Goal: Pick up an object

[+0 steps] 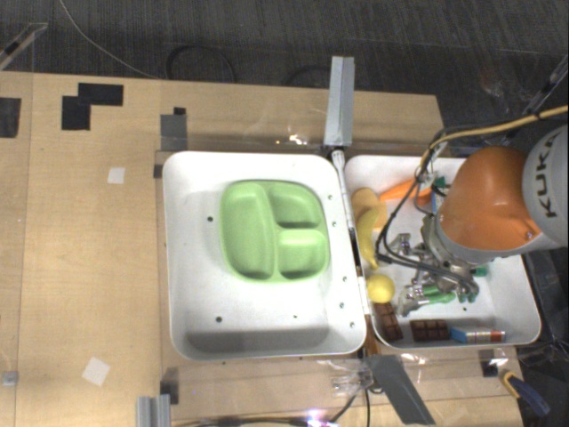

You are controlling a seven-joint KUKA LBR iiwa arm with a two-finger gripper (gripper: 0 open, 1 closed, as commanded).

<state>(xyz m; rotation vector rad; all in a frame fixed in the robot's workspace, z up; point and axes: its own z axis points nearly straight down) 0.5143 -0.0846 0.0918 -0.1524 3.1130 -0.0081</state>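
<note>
The arm (498, 198) enters from 3 o'clock and hangs over the right bin (532, 314). The gripper (436, 283) sits low among the clutter; its opening cannot be determined here. A lemon (380, 287) lies at its 9 o'clock, a banana (366, 234) at 10 o'clock, and a brown bar (429, 330) at 6 o'clock. The left bin (187, 265) holds a green divided plate (271, 229).

The left bin (191, 327) has free room around the green divided tray (271, 229) in its middle. The right bin (524, 314) is crowded: the arm (489, 203) covers it, and a lemon (380, 288) and chocolate pieces (428, 330) lie close below
</note>
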